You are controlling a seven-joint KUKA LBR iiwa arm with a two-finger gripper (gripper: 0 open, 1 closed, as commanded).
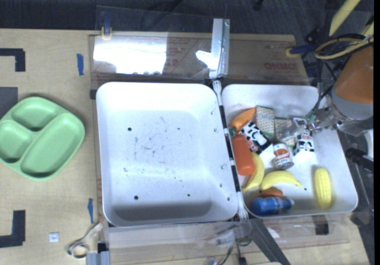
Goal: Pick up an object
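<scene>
Objects for picking lay heaped in the right bin (pixel 347 198), all placed here relative to that bin. An orange cylinder (pixel 242 154) lay along its left wall, with a banana (pixel 273 179) curving beside it toward the near edge. A corn cob (pixel 322 186) sat apart near the right wall, and a blue item (pixel 270 204) lay at the near wall. A small red-and-white can (pixel 281 155) stood mid-bin, a black-and-white patterned piece (pixel 255 135) just left of it, and a patterned packet (pixel 265 117) toward the far wall. The hand (pixel 304 126) hung over the bin's far right part, above the clutter; how wide it stood, and whether it had hold of anything, could not be told. The left bin (pixel 113 103) adjoined the right bin's left wall. A green divided tray (pixel 39 138) rested on the bench (pixel 41 210), well left of both.
</scene>
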